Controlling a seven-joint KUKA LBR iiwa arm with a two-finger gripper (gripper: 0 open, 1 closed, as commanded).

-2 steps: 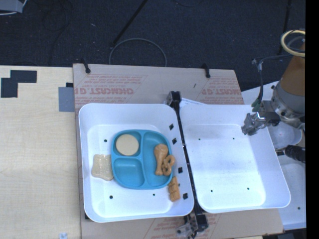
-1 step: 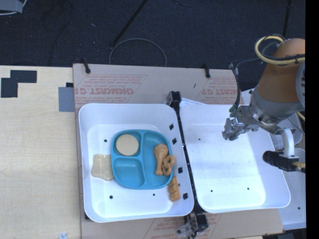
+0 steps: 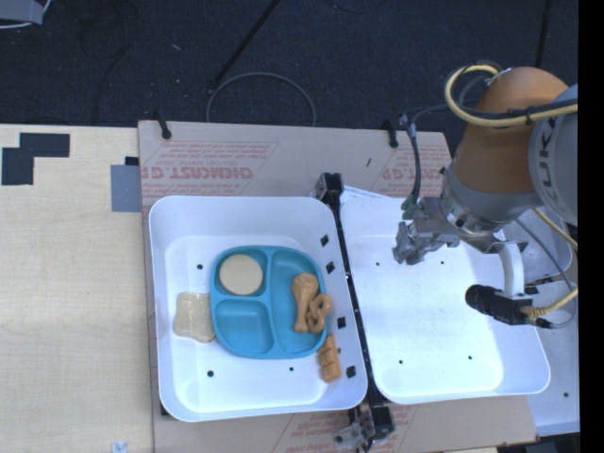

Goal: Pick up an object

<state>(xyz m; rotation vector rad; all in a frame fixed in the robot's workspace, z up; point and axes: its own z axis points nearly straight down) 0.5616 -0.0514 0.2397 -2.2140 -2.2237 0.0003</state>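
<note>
My gripper (image 3: 411, 249) hangs over the back left part of the right bin (image 3: 444, 366), with nothing seen between its fingers. In the left bin (image 3: 184, 225) lies a blue compartment tray (image 3: 247, 333). A round tan cookie (image 3: 241, 274) rests in the tray's upper left compartment. A tan pretzel-like piece (image 3: 310, 302) lies in its right compartment. A pale bread piece (image 3: 194, 316) sits on the bin floor left of the tray. A small tan piece (image 3: 329, 359) lies at the tray's lower right corner.
A black divider rail (image 3: 342, 281) runs between the two bins. A black cable end (image 3: 493, 302) hangs over the right bin's right side. Cardboard (image 3: 236, 159) lies under both bins.
</note>
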